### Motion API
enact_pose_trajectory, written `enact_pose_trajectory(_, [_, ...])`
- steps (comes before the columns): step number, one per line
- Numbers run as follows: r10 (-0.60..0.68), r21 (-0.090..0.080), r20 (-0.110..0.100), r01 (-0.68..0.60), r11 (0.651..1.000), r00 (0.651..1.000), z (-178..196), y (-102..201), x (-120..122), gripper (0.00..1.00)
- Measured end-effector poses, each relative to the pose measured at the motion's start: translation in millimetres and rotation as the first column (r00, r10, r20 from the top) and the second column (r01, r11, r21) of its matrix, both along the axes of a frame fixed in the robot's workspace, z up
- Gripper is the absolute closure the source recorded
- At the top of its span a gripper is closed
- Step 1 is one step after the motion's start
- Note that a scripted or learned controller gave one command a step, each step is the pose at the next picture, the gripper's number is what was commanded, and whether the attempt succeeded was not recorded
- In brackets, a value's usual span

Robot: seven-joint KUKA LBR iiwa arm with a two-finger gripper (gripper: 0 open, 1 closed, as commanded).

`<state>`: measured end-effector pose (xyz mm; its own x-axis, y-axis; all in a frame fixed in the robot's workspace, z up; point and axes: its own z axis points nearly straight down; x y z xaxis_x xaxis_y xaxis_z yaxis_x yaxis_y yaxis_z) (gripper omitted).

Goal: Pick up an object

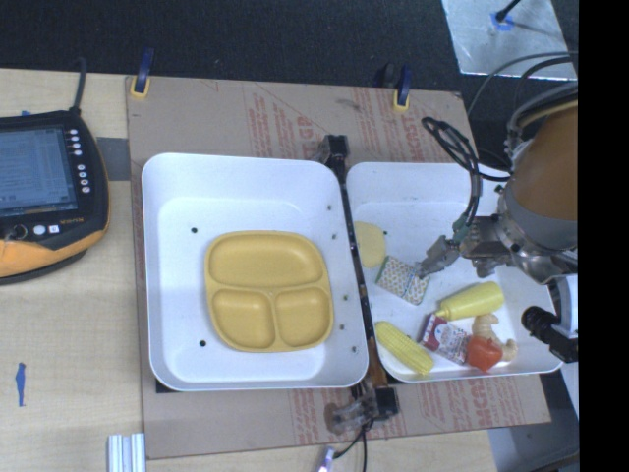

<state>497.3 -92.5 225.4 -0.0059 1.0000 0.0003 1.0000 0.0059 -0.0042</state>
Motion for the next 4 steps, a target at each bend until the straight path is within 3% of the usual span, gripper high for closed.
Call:
enact_pose_trajectory(1, [0.000, -0.005, 0.013, 0.000, 1.000, 1.000, -119.4, -48.8, -16.5, 0.00])
enact_pose_trajectory(2, [-0.002, -0.002, 0.003, 0.002, 1.000, 1.000, -60.7, -96.4, 65.7, 0.00])
enact_pose_trajectory(3, [-0.001, 0.001, 0.001, 0.001, 1.000, 1.000, -112.9, -118.4, 158.7, 0.00])
enact_pose_trajectory(4, [-0.001, -0.001, -0.001, 0.001, 1.000, 1.000, -134.0, -110.7, 76.7, 0.00])
